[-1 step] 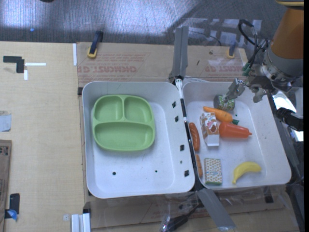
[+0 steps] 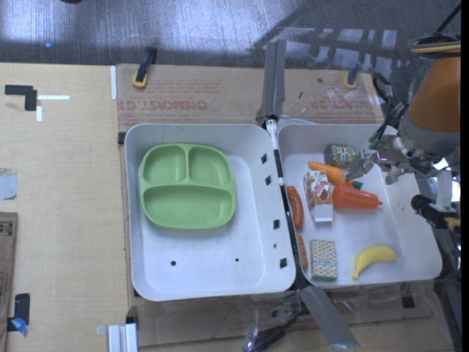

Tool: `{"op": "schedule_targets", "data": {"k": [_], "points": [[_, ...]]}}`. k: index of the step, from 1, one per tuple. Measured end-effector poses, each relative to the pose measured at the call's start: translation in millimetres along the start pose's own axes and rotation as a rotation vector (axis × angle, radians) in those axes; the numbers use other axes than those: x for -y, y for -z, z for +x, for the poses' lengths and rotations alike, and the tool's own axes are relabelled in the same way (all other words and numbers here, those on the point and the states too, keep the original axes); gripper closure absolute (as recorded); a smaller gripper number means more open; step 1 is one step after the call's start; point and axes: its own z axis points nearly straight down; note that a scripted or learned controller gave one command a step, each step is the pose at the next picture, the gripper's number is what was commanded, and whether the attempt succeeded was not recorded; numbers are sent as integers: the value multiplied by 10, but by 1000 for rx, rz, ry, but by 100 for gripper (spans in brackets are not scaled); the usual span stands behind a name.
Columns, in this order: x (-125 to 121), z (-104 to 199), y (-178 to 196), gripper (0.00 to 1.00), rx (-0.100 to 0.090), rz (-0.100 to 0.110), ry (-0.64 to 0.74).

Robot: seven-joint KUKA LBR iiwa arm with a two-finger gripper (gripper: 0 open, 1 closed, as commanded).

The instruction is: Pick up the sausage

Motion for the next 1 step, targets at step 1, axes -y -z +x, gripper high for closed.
{"op": "schedule_targets", "data": {"k": [1], "points": [[86, -159, -465, 0, 1, -31, 39]]}}
